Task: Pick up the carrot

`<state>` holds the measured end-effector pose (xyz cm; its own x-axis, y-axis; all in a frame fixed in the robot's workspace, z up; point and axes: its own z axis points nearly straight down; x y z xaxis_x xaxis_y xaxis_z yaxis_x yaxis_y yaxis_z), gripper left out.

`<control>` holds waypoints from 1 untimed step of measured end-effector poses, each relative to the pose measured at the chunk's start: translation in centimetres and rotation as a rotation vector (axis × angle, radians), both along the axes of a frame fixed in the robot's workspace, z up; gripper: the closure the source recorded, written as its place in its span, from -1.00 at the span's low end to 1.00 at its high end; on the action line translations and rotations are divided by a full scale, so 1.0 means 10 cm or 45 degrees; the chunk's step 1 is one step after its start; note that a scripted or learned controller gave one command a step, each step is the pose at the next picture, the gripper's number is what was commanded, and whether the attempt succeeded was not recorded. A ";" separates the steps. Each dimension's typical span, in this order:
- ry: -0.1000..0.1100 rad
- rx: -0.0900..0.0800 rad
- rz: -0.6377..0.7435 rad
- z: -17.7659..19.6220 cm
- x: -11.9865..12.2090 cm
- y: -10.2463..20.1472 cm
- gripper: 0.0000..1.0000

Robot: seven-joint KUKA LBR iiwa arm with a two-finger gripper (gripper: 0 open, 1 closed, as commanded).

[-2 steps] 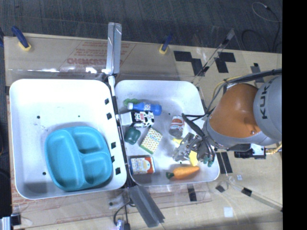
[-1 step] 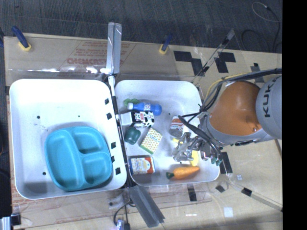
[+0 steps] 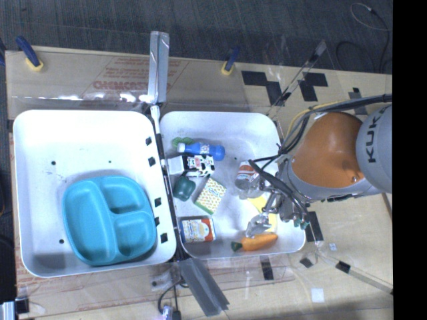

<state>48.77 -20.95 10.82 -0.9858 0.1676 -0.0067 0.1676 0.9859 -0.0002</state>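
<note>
Carrot [image 3: 257,243] just below end effector [image 3: 257,226], near bin front wall; finger state unclear.

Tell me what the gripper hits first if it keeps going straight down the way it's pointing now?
Most likely the carrot: the gripper hangs just above its middle, near the right bin's front wall. Depth is hard to judge from this slanted view.

White letters "KU" stand on the grey arm casing [image 3: 375,145] at the right edge; other printing is unreadable.

Bench [image 3: 80,72] bears two white bins [image 3: 40,132]; side by side.
</note>
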 end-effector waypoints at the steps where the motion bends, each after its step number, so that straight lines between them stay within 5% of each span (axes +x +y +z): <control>1: -0.024 -0.004 0.085 -0.08 -0.01 0.03 -1.00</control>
